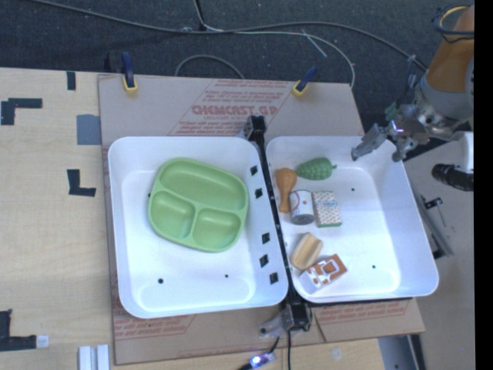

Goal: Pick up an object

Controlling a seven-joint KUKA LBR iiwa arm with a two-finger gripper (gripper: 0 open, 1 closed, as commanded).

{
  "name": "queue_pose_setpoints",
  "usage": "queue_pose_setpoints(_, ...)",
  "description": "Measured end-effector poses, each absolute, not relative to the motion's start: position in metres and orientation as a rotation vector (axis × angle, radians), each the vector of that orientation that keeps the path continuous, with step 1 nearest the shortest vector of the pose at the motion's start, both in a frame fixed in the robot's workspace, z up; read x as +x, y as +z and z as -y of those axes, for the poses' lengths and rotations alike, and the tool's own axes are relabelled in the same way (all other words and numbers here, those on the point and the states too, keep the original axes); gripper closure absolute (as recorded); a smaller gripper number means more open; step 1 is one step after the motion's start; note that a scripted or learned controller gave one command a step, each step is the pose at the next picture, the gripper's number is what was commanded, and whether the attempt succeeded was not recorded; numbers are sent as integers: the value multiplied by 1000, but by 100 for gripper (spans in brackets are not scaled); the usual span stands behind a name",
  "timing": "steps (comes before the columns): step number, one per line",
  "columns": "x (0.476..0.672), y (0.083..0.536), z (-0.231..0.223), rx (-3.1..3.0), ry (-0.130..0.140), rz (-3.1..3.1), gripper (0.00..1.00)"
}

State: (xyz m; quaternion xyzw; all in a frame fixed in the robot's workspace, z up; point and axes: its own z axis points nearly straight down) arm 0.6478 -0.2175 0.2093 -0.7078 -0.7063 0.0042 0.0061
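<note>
Approach step: hand over right bin's far rim, grip state indiscernible, nothing held; next, descend onto green object.

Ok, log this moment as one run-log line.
gripper: over right bin's far right corner, holding nothing | green toy, can: in right bin | green plate: left bin

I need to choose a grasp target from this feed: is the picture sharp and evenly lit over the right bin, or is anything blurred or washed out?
Camera view: light is even and soft, with faint shadows; the right bin is bright but not blown out; the green object and small carton read slightly soft; the gripper is blurred.
</note>
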Motion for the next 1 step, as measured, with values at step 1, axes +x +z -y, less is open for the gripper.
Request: queue_pose_setpoints(1, 651, 218, 217, -2220, 2, 2222, 0)
